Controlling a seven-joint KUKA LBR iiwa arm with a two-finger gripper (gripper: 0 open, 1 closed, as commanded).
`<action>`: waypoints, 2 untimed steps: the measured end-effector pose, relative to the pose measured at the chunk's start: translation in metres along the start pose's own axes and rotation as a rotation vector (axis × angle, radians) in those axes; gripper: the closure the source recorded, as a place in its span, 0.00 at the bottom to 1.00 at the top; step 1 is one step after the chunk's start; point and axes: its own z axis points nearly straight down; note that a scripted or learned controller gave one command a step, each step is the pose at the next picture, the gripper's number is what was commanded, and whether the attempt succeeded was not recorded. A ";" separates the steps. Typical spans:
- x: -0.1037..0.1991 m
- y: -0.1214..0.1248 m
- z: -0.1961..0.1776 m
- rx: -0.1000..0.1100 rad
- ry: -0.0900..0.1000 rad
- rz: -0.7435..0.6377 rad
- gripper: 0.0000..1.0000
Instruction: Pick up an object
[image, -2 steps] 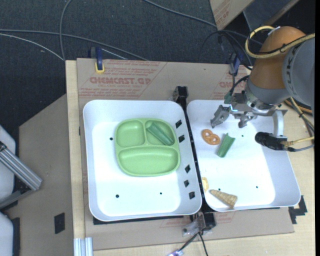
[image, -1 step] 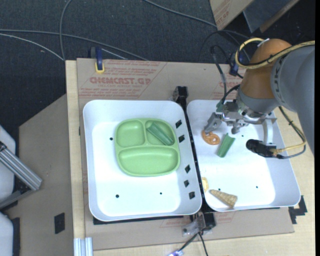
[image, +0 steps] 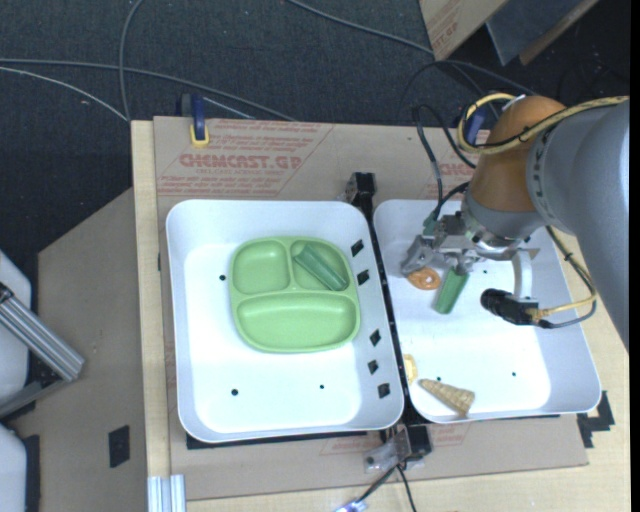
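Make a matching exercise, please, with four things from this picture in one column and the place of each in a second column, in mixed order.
Things:
1. green divided plate
2. tan cone
3. blue clamp
4. green cylinder

Places:
A. near front edge of the right bin
B. far left corner of the board
C. middle of the left bin
D. right bin, beside the gripper

Pairs: 1-C, 2-A, 3-B, 4-D
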 end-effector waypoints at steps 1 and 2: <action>0.000 0.002 -0.014 -0.007 0.000 0.001 1.00; 0.001 -0.004 -0.059 -0.003 0.000 0.001 1.00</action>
